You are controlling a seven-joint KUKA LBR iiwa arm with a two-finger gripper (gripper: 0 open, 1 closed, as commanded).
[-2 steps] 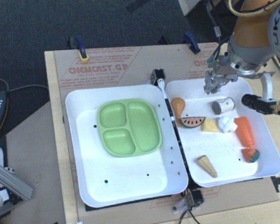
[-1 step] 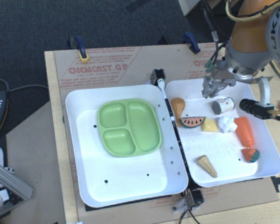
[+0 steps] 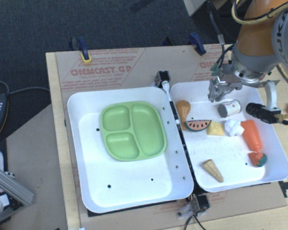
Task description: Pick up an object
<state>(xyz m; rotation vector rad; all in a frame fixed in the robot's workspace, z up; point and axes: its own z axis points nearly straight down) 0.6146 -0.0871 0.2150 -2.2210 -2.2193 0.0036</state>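
The grey arm's two-finger gripper (image 3: pixel 219 94) is seen over the far part of the shallow white bin on the right (image 3: pixel 231 152), pointed down; whether it is open or closed can't be told, and no obj. can be made out in its grasp. The short grey plastic cylinder (image 3: pixel 229 109) lies on its side just beside the gripper, on the near side, and looks apart from it. Near the divider an orange-brown pear-shaped toy (image 3: pixel 183 109) is found, w/ a red watermelon slice toy (image 3: pixel 198 125) just in front of it. A pale yellow wedge (image 3: pixel 215 129) is set btwn the slice and a white crumpled lump (image 3: pixel 233 127), touching or nearly touching both. An orange toy carrot w/ green top (image 3: pixel 252 136) lies along the bin's right side. A tan ice-cream cone toy (image 3: pixel 213 170) lies alone toward the near edge. In the shallow white bin on the left (image 3: pixel 134 182) a light green divided plastic plate (image 3: pixel 134 130) is placed flat, toward the far side.
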